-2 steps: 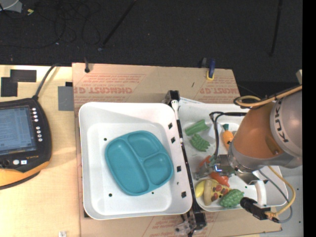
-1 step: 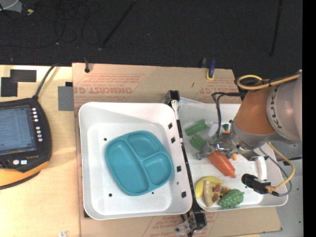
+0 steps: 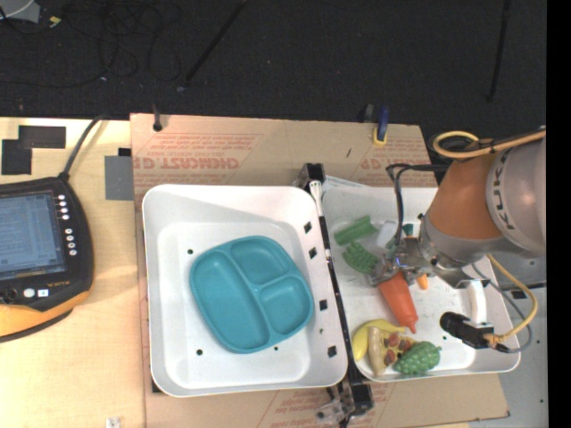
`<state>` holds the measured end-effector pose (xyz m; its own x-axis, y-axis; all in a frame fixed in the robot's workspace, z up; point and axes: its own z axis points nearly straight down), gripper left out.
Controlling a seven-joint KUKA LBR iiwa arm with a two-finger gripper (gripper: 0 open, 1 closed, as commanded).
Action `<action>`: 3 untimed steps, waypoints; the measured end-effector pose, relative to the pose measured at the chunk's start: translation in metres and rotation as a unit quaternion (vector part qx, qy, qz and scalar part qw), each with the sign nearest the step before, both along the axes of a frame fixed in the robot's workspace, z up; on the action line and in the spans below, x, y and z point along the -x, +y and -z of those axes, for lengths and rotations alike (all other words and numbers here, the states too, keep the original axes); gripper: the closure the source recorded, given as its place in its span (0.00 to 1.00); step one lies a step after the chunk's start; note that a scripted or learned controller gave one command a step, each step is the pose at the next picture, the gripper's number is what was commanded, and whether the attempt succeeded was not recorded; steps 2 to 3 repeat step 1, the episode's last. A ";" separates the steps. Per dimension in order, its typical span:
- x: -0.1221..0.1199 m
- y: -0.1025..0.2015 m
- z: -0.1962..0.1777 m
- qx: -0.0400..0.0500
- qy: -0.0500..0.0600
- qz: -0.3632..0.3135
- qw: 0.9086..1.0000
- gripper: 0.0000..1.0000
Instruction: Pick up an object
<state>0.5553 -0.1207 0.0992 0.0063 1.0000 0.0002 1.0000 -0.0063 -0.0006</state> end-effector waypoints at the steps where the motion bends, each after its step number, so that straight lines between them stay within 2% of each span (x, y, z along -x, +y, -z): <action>1: -0.021 0.062 -0.094 -0.001 -0.003 -0.007 1.000 1.00; 3: -0.021 0.062 -0.094 -0.001 -0.003 -0.007 1.000 1.00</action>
